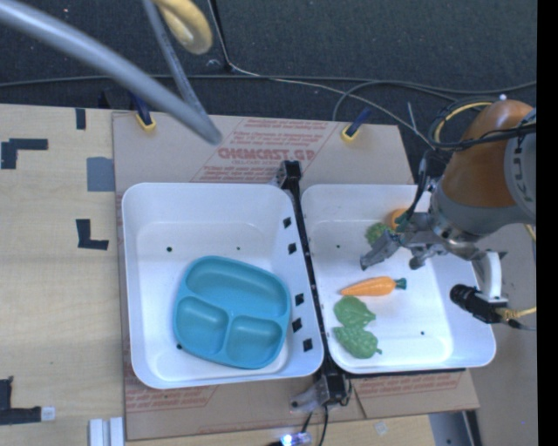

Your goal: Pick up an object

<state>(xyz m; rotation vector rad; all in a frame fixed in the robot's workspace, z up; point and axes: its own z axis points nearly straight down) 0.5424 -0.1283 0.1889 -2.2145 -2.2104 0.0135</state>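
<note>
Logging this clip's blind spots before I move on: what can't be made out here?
- Gripper, camera view: fingers too small and blurred to judge.
- Green and orange items in the right bin: partly hidden behind the gripper, identity unclear.
- Yellow object: cut off by the top edge.

Two white bins sit side by side. One blue tray, one carrot, two green leafy pieces.
</note>
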